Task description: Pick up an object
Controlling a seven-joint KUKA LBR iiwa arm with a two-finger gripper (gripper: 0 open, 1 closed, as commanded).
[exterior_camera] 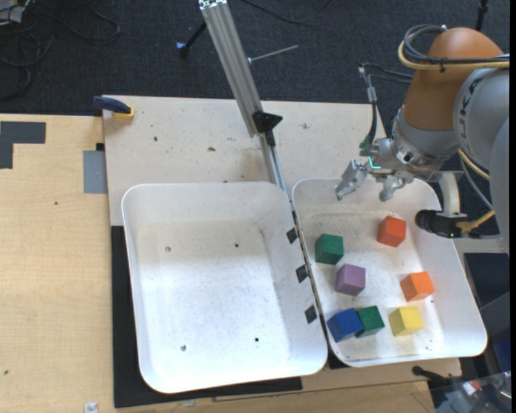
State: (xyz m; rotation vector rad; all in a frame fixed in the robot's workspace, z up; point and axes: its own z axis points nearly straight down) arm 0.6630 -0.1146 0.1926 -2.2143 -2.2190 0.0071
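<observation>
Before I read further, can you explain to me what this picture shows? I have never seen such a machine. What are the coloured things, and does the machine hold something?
This is one picture, taken by a fixed camera above a bench, looking down at a slant. The grey and orange machine on the right is a robot arm. Its grasping part, the gripper, has two fingers, which stand apart with nothing between them, above the far edge of the right bin. This shallow white bin contains small blocks: a red block, an orange block, a yellow block, a purple block, a blue block and two green blocks. Beside it lies the left bin.
</observation>
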